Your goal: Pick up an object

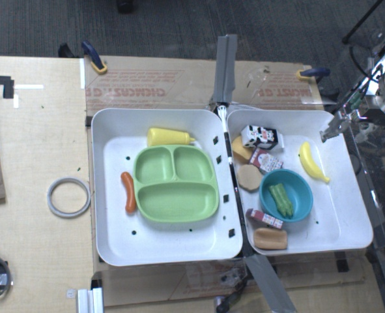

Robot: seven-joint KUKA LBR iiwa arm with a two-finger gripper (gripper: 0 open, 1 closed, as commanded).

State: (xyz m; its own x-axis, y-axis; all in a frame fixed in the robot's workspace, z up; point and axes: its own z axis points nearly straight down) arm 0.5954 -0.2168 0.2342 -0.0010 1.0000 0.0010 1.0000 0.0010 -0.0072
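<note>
One tool [329, 133] hangs above the right bin's [348, 194] far edge — touching nothing.

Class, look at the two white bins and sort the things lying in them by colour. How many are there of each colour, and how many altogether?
Yellow: 3, the bottle, the banana, the cheese wedge
Green: 2, the divided plate, the pea pod
Orange: 1, the carrot
Blue: 1, the bowl
Tan: 2, the cookie, the bread roll
Black and white: 1, the carton
Pink and red: 2, two wrapped packets
Total: 12

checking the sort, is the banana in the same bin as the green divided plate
No, the banana lies in the right bin, while the green divided plate sits in the left bin.
</note>
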